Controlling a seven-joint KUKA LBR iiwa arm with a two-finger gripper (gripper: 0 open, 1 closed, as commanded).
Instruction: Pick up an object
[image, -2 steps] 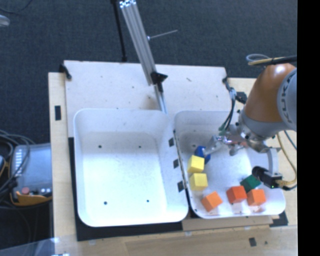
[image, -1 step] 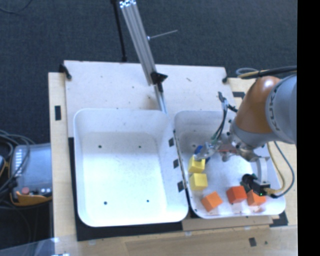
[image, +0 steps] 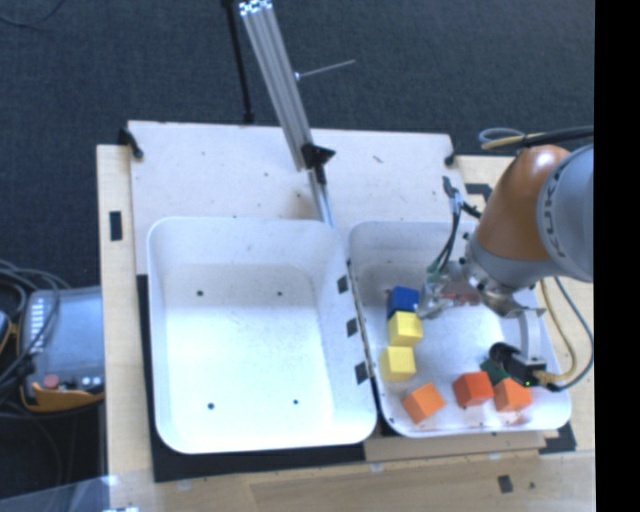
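Observation:
In the right bin (image: 380, 250) lie a blue block (image: 403, 298), two yellow blocks (image: 405, 327) (image: 398, 361) just below it, and three orange blocks (image: 424, 401) (image: 471, 388) (image: 513, 396) along the front wall. A small dark green piece (image: 495, 369) sits beside the rightmost orange blocks. My gripper (image: 434, 298) is low in this bin, right next to the blue block's right side and above the upper yellow block. The grey arm with its orange band (image: 520, 215) hides the bin's right part.
The left bin (image: 170, 240) stands beside the right one, sharing a raised middle rim. A slanted metal bar (image: 285, 90) reaches down to the bins' back edge. Cables (image: 560, 330) hang off the wrist over the right bin.

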